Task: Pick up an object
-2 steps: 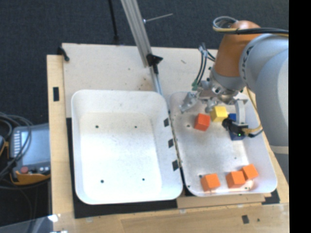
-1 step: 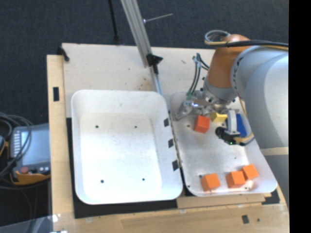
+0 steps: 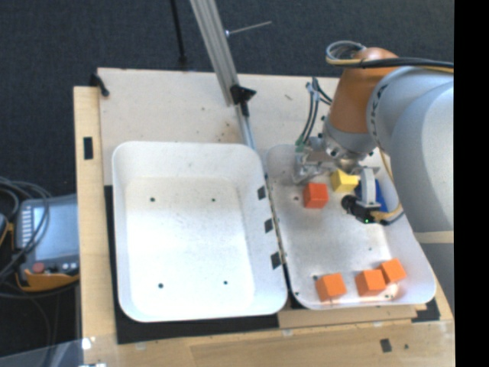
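arm: grey, comes in from the right and covers the far right corner of the right bin. Orange band sits just above the wrist.
gripper: low over the far part of the right bin, pointing down toward the bin floor. Metal parts and cables crowd around it.
jaws: cannot tell whether spread or pressed together; the wrist and hardware blur the tips. No block visibly between them.
red-orange block: on the floor of the right bin, far half, just on the near side of the gripper. Very close to it; contact unclear.
yellow block: just right of the red-orange block, partly tucked under the wrist hardware.
blue and black part: right of the yellow block, beside the arm; looks like part of the tool, with a small green light near its near end.
three orange blocks: in a row along the near edge of the right bin, well apart from the gripper. Left one, middle one, right one. Middle and right are touching or nearly so; left one stands a bit apart.
right bin: white, shallow, lightly speckled floor.
left bin: white, shallow, touching the right bin along the shared edge; a few small dark dots on its floor.
bench: pale wood top under both bins.
metal rail: slants from the far edge down to the gap between the bins.
handheld controller: off the bench at the left, with cables.
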Controlling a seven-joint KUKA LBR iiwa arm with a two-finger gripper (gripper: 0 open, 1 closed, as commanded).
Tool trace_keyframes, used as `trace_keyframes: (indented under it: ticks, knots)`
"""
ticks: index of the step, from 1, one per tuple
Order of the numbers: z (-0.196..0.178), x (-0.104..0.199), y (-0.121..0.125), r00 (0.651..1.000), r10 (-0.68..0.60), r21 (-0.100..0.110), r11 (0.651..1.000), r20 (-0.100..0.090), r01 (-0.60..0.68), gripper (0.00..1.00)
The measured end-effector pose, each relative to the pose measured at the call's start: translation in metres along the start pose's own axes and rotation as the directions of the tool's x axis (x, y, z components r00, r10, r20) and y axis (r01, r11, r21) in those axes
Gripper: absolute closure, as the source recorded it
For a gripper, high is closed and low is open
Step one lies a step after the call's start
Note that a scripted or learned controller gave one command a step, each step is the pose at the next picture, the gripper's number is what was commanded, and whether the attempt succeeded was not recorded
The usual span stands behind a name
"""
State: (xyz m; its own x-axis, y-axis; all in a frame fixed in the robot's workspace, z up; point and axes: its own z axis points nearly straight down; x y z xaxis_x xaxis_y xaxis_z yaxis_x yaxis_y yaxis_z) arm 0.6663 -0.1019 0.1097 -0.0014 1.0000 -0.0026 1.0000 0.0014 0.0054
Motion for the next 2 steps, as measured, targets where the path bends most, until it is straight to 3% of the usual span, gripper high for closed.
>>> trace_keyframes:
  ticks: [2]
  knots:
    - [-0.094, 0.003, -0.002, 1.0, -0.003, -0.002, 1.0, -0.002, 0.003, 1.0]
